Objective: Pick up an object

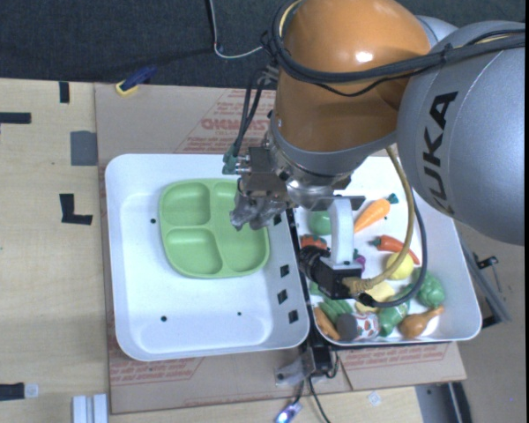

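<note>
We see the arm reaching in from the view's right. Its orange band is bulked over the wall between the two bins, and the wrist is turned steeply downward. The gripper points down into the left bin. From this slant we cannot tell whether it is spread or pressed together, and we see nothing caught in it.

Directly beneath the gripper is the far right corner of a green divided plate. The rest of the plate spreads away from the gripper toward the view's left and the near side. We cannot tell whether the gripper touches the plate or hangs just above it.

On the gripper's other side, past the dividing wall, is the right bin with a heap of toy foods. An orange carrot lies near the wrist, a yellow piece lies further out, and green pieces lie toward the near corner. All of these are apart from the gripper.
</note>
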`<state>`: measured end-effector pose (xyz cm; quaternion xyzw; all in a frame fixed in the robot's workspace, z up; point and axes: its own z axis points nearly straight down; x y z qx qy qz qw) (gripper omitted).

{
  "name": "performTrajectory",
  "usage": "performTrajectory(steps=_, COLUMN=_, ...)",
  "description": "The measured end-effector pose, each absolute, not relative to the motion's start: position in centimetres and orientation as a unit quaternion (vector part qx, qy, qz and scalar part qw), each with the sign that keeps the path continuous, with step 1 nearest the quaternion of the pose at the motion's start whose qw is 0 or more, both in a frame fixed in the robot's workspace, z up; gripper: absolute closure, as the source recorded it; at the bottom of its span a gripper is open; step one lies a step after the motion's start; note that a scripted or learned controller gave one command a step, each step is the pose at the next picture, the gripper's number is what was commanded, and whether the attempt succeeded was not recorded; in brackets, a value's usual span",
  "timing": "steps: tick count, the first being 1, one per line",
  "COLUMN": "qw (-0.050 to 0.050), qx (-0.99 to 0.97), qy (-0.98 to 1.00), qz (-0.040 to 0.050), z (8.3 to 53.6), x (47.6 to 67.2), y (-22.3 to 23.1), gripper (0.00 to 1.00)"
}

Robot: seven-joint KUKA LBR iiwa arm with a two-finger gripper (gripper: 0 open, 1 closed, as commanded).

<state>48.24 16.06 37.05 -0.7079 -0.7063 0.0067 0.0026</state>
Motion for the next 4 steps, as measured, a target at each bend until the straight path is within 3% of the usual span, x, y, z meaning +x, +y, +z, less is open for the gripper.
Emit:
performTrajectory(steps=1, qw=0.002, qx=-0.709, qy=-0.705, qz=0.0054, z=30.0, x=48.2, y=10.1, gripper=1.0)
performTrajectory(steps=2, qw=-0.006, qx=-0.708, qy=-0.707, qz=-0.0072, z=52.3, x=48.6, y=4.7, gripper=1.0)
performTrajectory(steps=3, qw=0.0, qx=-0.704, qy=-0.71, qz=-0.0009, z=53.6, x=48.3, y=12.0, gripper=1.0)
performTrajectory(steps=4, qw=0.004, qx=-0.707, qy=-0.707, qz=0.008, z=39.5, x=48.2, y=11.9, gripper=1.0)
